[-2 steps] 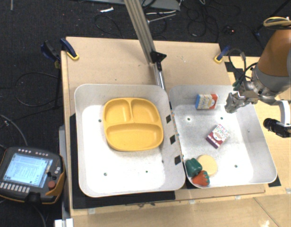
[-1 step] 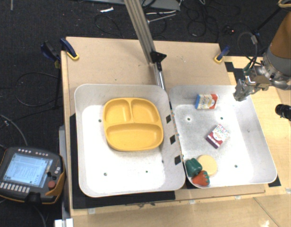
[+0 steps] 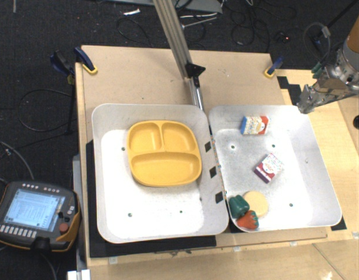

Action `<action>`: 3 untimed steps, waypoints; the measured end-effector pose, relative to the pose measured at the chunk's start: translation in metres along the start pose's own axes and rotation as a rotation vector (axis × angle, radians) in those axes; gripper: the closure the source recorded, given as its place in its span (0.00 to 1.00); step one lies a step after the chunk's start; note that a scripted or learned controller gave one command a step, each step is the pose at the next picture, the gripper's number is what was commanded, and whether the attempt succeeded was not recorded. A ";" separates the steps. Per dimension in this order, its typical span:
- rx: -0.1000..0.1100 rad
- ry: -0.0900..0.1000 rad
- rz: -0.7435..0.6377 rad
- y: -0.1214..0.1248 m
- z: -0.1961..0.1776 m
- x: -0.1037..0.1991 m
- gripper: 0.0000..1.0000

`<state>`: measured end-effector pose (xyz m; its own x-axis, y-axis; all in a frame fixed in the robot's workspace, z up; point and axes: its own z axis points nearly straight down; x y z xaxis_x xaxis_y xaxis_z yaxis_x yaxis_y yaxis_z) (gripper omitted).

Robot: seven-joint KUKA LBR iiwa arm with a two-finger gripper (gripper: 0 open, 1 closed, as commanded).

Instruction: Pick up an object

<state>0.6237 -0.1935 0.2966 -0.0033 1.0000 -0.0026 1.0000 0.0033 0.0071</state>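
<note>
While the gripper (image 3: 305, 102) hangs outside the right bin (image 3: 319, 174), just off its far right corner, nothing sits between its fingers, and I cannot tell whether they are spread or pressed together.

The right bin carries the candidates. A small carton (image 3: 254, 125) lies near the far edge, left of centre. A purple box (image 3: 268, 167) lies tilted near the middle. At the near left corner a green piece (image 3: 238, 204), a red piece (image 3: 247, 220) and a pale disc (image 3: 256, 202) crowd together, touching.

The left bin (image 3: 109, 156) holds a yellow tray (image 3: 164, 153), sitting toward its far half.

The purple box looks the best pick: probably light and stiff, with flat sides and open floor all round, so closing across its narrow width should work. The carton is similar, likely light cardboard that could dent under a hard squeeze. The corner cluster looks awkward, since the wall and neighbours block the fingers.
</note>
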 end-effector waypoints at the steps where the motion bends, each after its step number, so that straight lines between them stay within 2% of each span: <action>1: 0.008 0.004 -0.005 -0.007 0.006 0.060 1.00; 3: 0.008 0.004 -0.005 -0.036 0.008 0.159 1.00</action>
<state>0.5868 -0.0344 0.2883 -0.0079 1.0000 0.0016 1.0000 0.0079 -0.0011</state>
